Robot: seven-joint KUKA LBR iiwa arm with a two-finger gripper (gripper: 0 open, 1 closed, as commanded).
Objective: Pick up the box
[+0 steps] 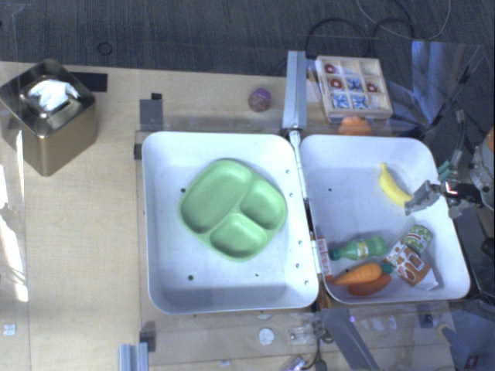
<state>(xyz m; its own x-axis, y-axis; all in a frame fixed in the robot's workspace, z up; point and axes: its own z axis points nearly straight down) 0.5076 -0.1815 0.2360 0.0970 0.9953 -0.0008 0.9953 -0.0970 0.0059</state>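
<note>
Two white bins share the bench; the box [407,263] lies in the right bin [348,168], crowding a can [418,236]. Gripper [424,196] hangs above, grip state unreadable. It could snag the can instead.

1. Two bins side by side on the bench: left bin [155,284], right bin [340,161].
2. In the left bin, a divided tray [233,209], near the middle.
3. In the right bin, toward the right wall, a banana [394,185]; just right of it, at the bin's right edge, the gripper [425,196].
4. Along the right bin's near side: a bottle [357,249] lying flat, a carrot [360,275] in front of it, a box [411,258] to the right of both.
5. Behind the right bin, a tic-tac-toe board [350,88].
6. Behind the left bin, a small ball [260,100].
7. Far left on the bench, a tissue box [48,118].
</note>
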